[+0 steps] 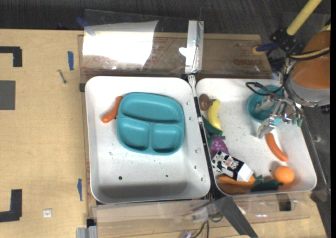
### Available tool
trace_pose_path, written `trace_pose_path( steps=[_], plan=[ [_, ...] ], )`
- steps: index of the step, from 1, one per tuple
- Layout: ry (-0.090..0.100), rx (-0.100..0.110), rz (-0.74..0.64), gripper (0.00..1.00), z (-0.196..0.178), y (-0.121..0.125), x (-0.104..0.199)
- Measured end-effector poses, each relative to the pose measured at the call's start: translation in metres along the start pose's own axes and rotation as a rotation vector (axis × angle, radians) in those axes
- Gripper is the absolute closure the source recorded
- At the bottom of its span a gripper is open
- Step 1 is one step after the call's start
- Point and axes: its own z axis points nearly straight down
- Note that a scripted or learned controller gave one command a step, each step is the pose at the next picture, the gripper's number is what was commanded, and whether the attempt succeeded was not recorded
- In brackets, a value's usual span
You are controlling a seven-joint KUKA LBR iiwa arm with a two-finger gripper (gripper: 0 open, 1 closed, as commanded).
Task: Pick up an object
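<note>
Lining wooden bench (37, 142): two white bins (142, 184).

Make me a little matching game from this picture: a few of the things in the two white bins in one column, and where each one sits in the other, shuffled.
Things:
1. teal divided plate
2. banana
3. orange ball
4. teal bowl

Places:
A. near right corner of the right bin
B. far part of the right bin, next to the gripper
C. middle of the left bin
D. left edge of the right bin, close to the divider

Pairs: 1-C, 2-D, 3-A, 4-B
</note>
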Motion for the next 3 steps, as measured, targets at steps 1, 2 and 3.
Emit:
trace_pose_path(
  steps=[1, 2, 3],
  plan=[
    [-0.002, 0.002, 0.027, 0.00, -0.001, -0.027, 0.048],
    [-0.004, 0.002, 0.256, 0.00, -0.001, -0.036, 0.076],
    [-0.016, -0.001, 0.252, 1.00, -0.014, -0.033, 0.071]
  ],
)
